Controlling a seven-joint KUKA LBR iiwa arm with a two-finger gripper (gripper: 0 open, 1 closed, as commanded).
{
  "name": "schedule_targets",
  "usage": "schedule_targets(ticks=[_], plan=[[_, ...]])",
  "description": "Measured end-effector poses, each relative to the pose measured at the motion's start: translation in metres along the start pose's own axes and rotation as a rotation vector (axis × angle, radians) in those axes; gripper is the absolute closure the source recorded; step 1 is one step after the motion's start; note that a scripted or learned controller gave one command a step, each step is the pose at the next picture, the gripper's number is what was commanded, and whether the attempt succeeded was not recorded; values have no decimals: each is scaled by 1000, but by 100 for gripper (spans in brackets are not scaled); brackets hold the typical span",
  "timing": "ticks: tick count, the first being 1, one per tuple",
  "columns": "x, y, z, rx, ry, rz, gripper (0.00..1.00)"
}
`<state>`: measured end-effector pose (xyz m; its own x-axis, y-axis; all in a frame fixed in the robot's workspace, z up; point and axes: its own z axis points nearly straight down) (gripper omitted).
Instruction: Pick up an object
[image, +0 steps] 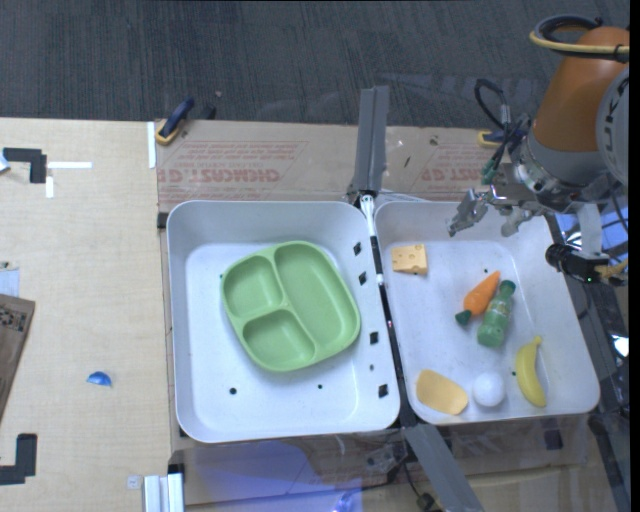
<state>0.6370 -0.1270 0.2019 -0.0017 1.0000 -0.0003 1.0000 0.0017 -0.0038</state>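
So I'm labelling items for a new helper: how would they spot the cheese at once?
Look in the right-hand white bin, at its far left corner. The cheese lies there alone, a pale orange wedge with holes, apart from the carrot and bottle.
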Motion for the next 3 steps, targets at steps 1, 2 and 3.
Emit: schedule_targets(ticks=[1, 2, 3], plan=[[-55, -52, 111, -3, 0, -36, 0], [-56, -52, 103, -2, 0, -34, 100], [26, -45, -16, -1, -1, 29, 100]])
